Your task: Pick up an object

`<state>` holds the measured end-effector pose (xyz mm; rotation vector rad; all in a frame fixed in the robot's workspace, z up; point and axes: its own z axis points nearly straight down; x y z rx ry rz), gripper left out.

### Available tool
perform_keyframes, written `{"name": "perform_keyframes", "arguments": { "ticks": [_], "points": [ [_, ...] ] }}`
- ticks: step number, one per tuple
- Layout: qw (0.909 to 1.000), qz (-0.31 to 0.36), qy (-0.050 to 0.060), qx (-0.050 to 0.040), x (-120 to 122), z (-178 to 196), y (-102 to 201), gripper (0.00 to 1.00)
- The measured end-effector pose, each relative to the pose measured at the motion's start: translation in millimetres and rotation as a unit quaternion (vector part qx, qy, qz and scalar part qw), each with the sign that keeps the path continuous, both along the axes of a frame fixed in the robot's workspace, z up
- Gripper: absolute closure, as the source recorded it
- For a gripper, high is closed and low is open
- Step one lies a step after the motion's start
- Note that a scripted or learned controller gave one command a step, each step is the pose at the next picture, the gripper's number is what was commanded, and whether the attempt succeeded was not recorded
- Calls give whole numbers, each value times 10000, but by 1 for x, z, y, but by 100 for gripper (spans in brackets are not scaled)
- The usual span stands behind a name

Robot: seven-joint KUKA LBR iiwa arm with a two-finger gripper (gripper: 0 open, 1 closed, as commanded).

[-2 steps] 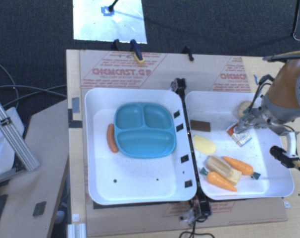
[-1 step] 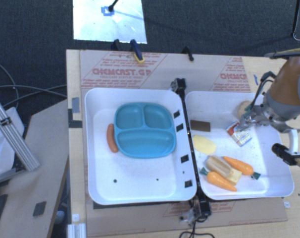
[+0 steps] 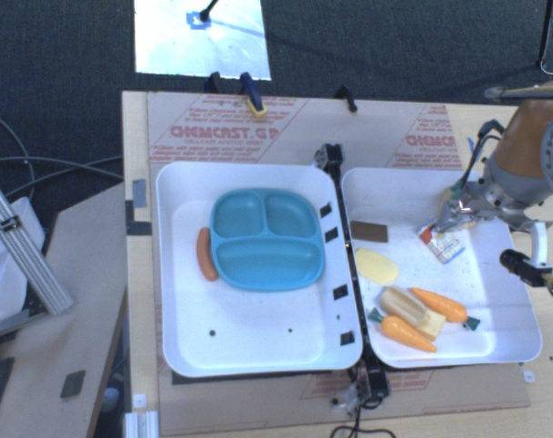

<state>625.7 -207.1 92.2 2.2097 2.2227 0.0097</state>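
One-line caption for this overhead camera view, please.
KUKA arm's gripper poised over a small packet in the right bin; blue divided plate in the left bin.

One fixed camera looks down slantwise on both bins (image 3: 258, 359).

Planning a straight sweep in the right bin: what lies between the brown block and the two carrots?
In the camera view, the yellow potato slice and the bread roll lie between the brown block and the carrots.
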Motion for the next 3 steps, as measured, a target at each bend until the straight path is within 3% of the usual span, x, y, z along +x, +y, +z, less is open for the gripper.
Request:
{"name": "perform_keyframes", "arguments": {
  "ticks": [1, 2, 3],
  "points": [
    [10000, -8, -42, -37, 0, 0, -2, 0],
    [10000, -38, -1, -9, -70, 3, -1, 0],
    [10000, -9, -21, -12, -116, -4, 69, 0]
  ]
}}
